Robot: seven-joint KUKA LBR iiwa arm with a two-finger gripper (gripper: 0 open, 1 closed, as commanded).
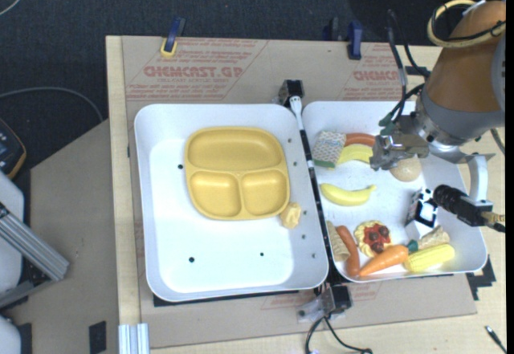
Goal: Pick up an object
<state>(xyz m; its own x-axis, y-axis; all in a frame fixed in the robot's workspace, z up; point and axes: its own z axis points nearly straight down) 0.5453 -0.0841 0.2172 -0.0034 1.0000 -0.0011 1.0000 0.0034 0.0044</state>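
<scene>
Currently the gripper (391,153) sits low over the right bin (474,262), near its upper middle, with the grey-and-orange arm (466,71) coming in from the right edge above it. Whether it is released or clenched I cannot tell; the dark hardware at the tip blurs into the toys beneath it, and nothing is clearly held.

Nearest candidates: a yellow banana (356,155) lies just to the left of the gripper, touching or almost touching it, with an orange sausage-like piece (359,138) above it and a green-and-white wrapped item (328,147) further left. A pale rounded piece (406,171) sits just below and right of the tip.

Key relation: that banana's long axis runs roughly left-right, slightly tilted, so it extends away from the gripper toward the bin divider. My reading is that a small shift left is needed to centre over it, and closure across the short axis would suit.

Other contents: a second banana (348,194) lies lower, well apart from the tip. Carrot (384,260), corn (428,256) and a pizza-like piece (373,234) cluster at the bottom. Left bin (161,208) holds a yellow divided tray (237,171) and a small yellow lump (291,217). Both bins rest on the counter (128,71).
</scene>
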